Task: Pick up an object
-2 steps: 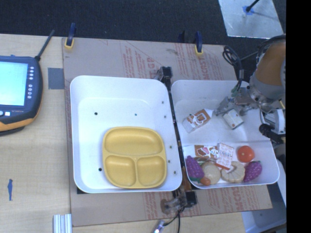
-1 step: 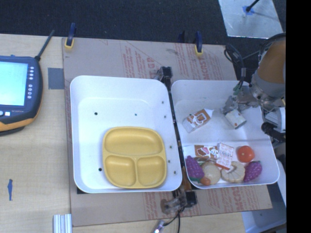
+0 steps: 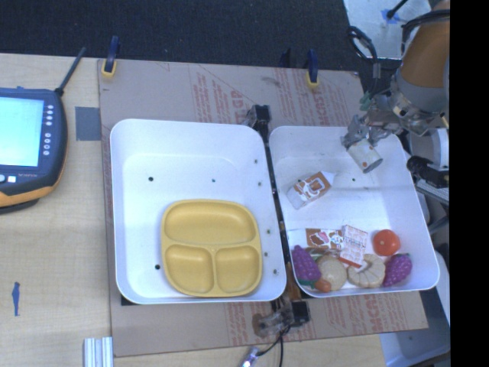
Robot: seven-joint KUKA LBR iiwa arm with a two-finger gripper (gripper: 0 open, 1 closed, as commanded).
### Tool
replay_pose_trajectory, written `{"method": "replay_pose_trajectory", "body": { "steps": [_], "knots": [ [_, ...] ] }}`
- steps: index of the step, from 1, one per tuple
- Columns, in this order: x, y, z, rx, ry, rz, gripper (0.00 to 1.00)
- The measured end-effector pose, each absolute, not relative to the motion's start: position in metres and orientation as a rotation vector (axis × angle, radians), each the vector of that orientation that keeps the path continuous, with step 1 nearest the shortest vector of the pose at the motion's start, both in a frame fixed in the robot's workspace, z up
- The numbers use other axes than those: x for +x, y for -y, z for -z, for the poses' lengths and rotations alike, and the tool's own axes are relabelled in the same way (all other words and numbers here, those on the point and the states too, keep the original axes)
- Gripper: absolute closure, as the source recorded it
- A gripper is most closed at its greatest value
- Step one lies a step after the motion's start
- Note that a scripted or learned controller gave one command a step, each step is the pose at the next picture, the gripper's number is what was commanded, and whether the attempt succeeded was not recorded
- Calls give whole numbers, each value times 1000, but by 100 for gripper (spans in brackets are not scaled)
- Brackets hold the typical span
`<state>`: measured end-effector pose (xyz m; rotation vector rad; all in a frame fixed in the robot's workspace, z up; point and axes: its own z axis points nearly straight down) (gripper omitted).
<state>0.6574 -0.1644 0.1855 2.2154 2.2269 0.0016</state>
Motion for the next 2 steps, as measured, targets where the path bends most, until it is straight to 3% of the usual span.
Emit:
{"method": "replay_pose_trajectory", "body": {
  "steps": [1,2],
  "knots": [
    [657,123,-222,2217,-2228,1,100],
    [620,50,-191,2216,-2232,6,100]
  ]
}}
